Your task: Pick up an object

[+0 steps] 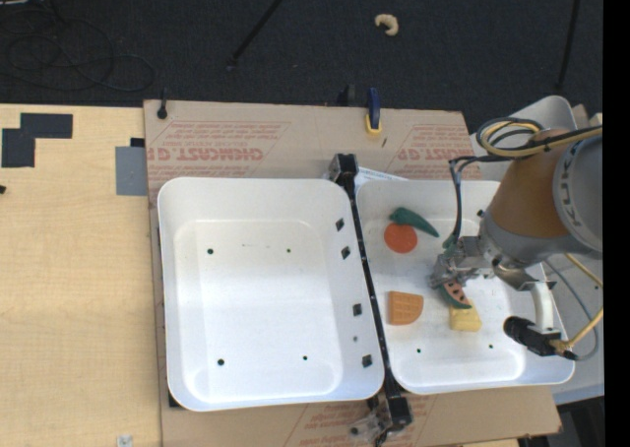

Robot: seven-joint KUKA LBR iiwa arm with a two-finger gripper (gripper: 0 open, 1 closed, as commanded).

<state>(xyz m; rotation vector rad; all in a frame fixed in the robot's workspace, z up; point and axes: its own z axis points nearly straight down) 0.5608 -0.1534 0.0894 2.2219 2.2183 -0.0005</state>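
Observation:
The right bin [492,376] holds several small objects. An orange-red round piece [400,238] lies at its back left, with a green curved piece [414,221] touching it from behind. An orange wedge [405,307] rests near the divider. A yellow block [466,320] sits toward the middle. A small watermelon-like slice [455,290], red with a green rim, lies just behind the yellow block. My gripper [455,274] is low in the right bin, directly over the slice and touching or nearly touching it. The grey wrist and the orange band [527,201] rise to its right.
The left bin [256,376] stands beside the right one, and a black divider rail [356,278] runs between them. Cables loop around the arm at the right. Both bins rest on a cardboard sheet [256,145].

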